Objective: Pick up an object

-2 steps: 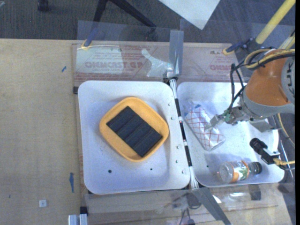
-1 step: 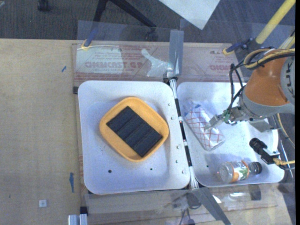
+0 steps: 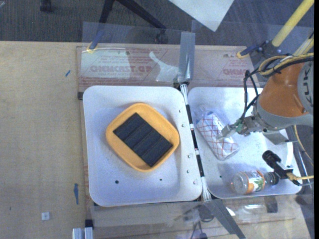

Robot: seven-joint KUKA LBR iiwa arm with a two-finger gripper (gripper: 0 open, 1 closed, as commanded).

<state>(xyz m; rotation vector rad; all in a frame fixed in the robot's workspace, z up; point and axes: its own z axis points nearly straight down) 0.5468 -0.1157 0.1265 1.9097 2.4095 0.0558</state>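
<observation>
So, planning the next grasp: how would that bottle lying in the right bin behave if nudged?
The bottle lies on its side, so it would probably roll. It looks like small clear plastic, so likely light and somewhat slippery.

I saw the arm (image 3: 286,96) reach in from the right side of the camera view, its orange band uppermost and the grey wrist section below it slanting down and to the left. Dark cables looped along the arm's left flank, running from above the band down toward the wrist. The gripper (image 3: 230,130) sat at the low left end of the wrist, pointing left and slightly downward, set low over the right-hand bin's floor. Its tip was small and partly blurred at this slant. I could not make out how the gripper was set. I saw nothing held at its tip.
</observation>
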